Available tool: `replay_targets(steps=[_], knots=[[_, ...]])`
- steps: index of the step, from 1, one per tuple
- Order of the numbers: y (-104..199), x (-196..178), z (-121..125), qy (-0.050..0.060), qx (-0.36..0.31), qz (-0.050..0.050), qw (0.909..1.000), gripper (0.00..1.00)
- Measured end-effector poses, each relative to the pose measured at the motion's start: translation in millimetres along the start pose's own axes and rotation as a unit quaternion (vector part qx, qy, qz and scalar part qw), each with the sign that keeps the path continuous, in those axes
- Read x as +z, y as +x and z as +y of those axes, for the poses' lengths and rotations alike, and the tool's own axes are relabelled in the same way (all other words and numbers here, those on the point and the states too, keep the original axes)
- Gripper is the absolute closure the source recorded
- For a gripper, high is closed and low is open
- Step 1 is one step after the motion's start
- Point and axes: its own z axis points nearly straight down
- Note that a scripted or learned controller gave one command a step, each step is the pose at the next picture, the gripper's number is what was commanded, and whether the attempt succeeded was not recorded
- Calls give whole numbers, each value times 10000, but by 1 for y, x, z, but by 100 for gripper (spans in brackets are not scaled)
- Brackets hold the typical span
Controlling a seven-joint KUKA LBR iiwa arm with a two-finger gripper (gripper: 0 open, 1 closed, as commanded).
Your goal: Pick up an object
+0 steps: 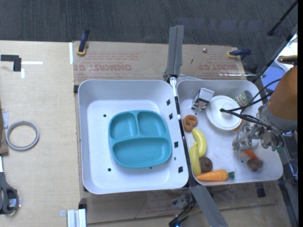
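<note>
- Across the bench sit two white bins side by side: the left bin [90,141] holds one teal tray [140,139] with three compartments; the right bin [222,152] holds the loose items.
- Right bin, counted: one white plate [224,112] near the back, one small grey-and-black object [202,99] just left of it, one brown ring [190,122], one banana [196,150] along the left wall, one dark round piece [205,164] touching the banana, one carrot [214,175] along the front wall, one small orange piece [249,153], one dark brown lump [254,164] just in front of it.
- Gripper [244,140] hangs low over the right bin, just right of the plate and just behind the orange piece; whether its jaws are open or closed I cannot tell.
- Black cables cross the plate and the bin's back corner.
- Outside the bins: one tape roll [21,135] on the left, two clamps [84,41] at the back.
</note>
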Motion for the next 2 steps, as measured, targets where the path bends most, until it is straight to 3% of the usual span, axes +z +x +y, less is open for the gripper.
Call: replay_targets(steps=[1, 2], knots=[[0, 0, 0, 0, 0, 0, 10000, 0], [6, 9, -3, -2, 321, 11, 9995, 0]])
